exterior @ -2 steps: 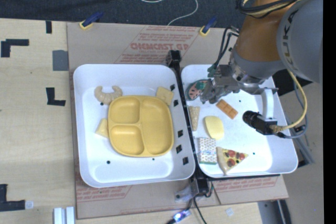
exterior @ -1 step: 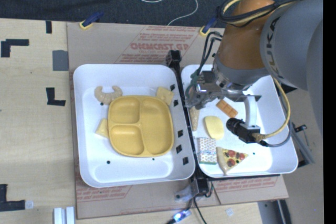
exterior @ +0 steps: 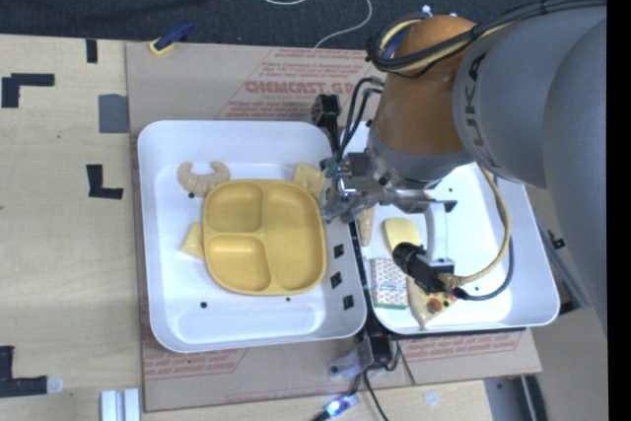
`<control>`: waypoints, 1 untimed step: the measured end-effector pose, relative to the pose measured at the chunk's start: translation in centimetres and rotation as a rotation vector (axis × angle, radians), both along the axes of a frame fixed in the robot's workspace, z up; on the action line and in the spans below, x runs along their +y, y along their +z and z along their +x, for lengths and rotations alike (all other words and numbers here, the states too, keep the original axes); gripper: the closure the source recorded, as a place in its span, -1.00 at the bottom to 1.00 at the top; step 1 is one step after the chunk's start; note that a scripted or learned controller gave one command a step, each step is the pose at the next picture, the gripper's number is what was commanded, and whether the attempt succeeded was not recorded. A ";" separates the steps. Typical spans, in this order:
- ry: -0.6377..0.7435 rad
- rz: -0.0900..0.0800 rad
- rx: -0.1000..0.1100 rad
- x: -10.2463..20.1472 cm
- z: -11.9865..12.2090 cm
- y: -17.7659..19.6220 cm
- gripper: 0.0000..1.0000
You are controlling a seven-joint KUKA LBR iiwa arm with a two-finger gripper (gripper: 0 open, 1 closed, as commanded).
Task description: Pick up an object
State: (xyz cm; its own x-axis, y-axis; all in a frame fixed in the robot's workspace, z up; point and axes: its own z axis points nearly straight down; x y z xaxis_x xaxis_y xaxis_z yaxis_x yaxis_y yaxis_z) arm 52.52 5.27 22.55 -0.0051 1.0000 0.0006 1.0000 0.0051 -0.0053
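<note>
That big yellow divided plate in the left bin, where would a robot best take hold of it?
Probably by the rim. The yellow divided plate lies flat and looks too wide to span, so its raised edge is the only thin part to pinch. The lower-left edge seems best, approached from above: bare bin floor lies beside it, while small pieces crowd the top and left edges and the end effector's arm hangs over the right side.

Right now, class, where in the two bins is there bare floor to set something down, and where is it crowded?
Left bin: a bare strip along its near edge, below the yellow divided plate, and a narrow one along its left wall. Right bin: bare floor at its far right. Crowded: around the gripper and the small items beside the divider.
</note>
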 end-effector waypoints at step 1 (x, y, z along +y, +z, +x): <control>0.001 0.001 -0.001 3.9 -2.1 0.8 1.00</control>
